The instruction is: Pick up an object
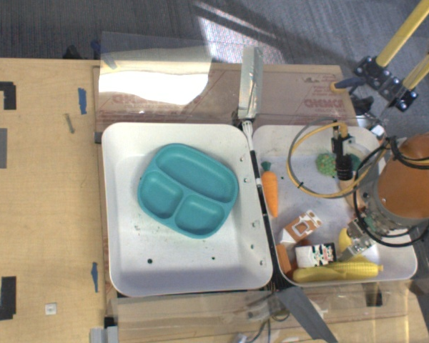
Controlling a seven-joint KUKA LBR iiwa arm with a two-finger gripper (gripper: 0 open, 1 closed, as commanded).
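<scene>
Teal three-compartment plastic plate (189, 189) sits in left white bin (121, 263). Right white bin (404, 266) has orange toy carrot (270, 192), yellow toy corn cob (337, 271) just beside gripper (356, 240); grip state can't tell.

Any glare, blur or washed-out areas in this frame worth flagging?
Camera view: strong glare on the clear panel behind the left bin; the teal plate and carrot are sharp; the arm's orange band looks soft.
</scene>
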